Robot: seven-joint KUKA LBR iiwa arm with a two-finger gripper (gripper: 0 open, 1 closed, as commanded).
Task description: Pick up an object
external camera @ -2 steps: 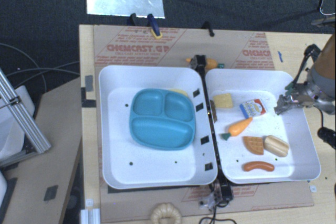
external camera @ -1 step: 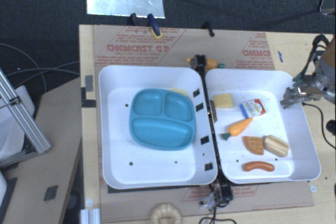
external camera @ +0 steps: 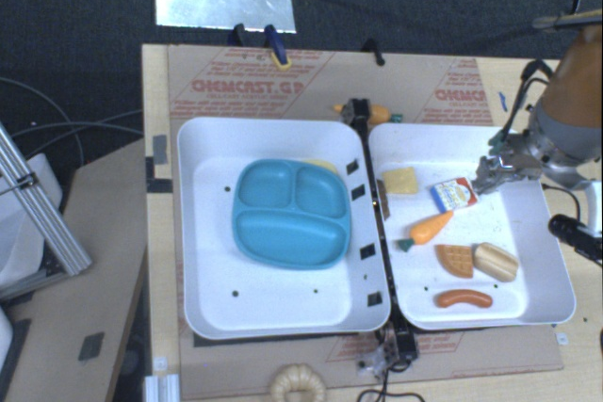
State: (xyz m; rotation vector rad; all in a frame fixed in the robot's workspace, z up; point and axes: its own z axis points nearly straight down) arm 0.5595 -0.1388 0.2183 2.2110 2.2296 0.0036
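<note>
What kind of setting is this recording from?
Probably a robot lab bench for pick trials: two white bins clamped on cardboard, toy food like a carrot, and a robot gripper over them.

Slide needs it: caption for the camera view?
Gripper poised at carton in right bin; blue tray in left bin.

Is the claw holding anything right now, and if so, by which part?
Cannot be told. The claw sits right at the right edge of the small carton in the right bin, but a real grip isn't visible.
</note>
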